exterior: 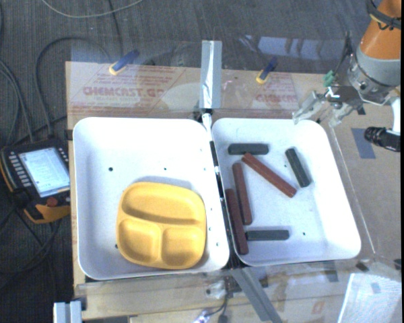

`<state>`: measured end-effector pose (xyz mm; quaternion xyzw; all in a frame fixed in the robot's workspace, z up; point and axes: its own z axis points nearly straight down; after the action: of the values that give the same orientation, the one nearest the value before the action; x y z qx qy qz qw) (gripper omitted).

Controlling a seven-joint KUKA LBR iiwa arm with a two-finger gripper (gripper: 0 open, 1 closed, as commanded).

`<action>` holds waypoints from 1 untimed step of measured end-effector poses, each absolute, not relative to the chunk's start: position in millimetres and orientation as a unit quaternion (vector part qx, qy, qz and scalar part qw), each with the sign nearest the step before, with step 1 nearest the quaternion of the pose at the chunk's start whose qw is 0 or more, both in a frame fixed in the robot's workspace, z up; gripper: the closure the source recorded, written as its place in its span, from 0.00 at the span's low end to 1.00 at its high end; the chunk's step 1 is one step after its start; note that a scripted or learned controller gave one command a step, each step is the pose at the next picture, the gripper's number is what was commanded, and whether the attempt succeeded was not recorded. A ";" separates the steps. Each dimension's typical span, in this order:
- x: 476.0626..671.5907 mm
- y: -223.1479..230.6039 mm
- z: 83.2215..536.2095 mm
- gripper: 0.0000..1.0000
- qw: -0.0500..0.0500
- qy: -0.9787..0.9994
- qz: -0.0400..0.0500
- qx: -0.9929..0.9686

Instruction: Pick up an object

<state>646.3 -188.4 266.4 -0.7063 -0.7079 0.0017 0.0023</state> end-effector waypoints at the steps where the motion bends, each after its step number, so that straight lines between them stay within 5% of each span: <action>1: 609.2 -208.6 135.6 0.00 0.002 -0.725 0.002 -0.689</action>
<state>609.2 -208.6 135.6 -0.6892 -0.7246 0.0021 0.0020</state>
